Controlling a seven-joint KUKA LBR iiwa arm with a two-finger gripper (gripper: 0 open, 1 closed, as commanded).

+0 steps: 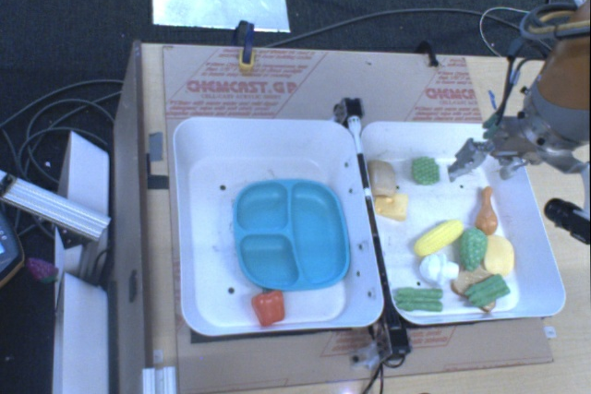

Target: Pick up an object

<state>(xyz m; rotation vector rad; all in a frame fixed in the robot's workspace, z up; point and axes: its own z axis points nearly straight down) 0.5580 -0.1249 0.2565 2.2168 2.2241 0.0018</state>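
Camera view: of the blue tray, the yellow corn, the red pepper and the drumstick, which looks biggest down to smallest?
1. Blue tray, by far the largest.
2. Yellow corn.
3. and 4. Red pepper and drumstick look about alike, so I would not rank them.

Robotics lab (loose cables (55, 111), bench (277, 78)).

1. The arm (565, 97) is grey and round, with a wide orange band near its end.
2. Thin cables loop along its top.
3. The pincer (469, 158) is small, grey metal, with dark bits by it.
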